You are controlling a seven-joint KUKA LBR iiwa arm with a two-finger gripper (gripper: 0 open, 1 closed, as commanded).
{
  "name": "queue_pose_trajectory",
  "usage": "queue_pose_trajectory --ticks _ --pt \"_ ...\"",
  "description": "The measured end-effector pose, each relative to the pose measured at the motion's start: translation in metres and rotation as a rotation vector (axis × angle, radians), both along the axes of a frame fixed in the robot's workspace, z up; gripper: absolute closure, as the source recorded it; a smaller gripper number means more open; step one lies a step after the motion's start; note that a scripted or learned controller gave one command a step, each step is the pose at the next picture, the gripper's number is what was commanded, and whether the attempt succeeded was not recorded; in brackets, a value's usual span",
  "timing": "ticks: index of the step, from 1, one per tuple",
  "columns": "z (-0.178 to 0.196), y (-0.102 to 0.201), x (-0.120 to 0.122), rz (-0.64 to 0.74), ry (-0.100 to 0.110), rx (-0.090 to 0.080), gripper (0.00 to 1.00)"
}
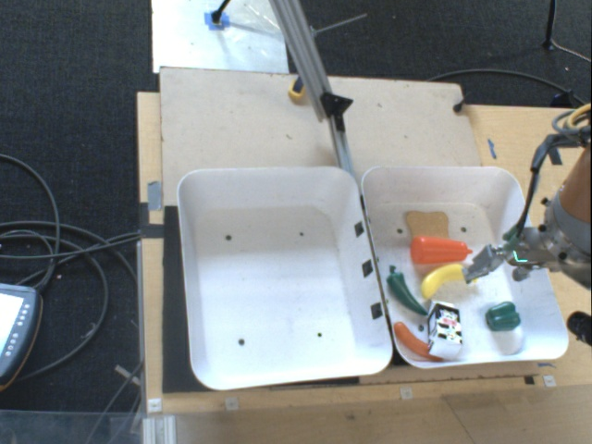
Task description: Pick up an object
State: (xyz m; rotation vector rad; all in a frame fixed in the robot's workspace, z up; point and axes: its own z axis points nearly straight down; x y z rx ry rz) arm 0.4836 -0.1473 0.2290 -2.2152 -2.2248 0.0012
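The gripper (485,264) reaches in from the right edge over the right bin (507,185), its tip just beside the yellow banana (442,280); whether the fingers are apart or together cannot be told. An orange carrot (440,249) lies above the banana, a green pepper (502,316) lower right

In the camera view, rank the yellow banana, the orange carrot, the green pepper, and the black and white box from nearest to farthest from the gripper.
Measured from the gripper over the right bin:
1. Yellow banana, just left of the gripper tip.
2. Orange carrot, up and left, behind the banana.
3. Green pepper, below the gripper near the front wall.
4. Black and white box, lower left, by the front rim.
Carrot and pepper are nearly tied.
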Motion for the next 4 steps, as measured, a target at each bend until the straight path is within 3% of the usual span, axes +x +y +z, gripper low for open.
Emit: queue_pose_trajectory --ticks 1,4 --pt "0.002 0.0 0.001 -0.002 -0.004 -0.001 0.0" --pt "-0.139 0.011 0.0 -0.004 -0.001 0.001 0.0"
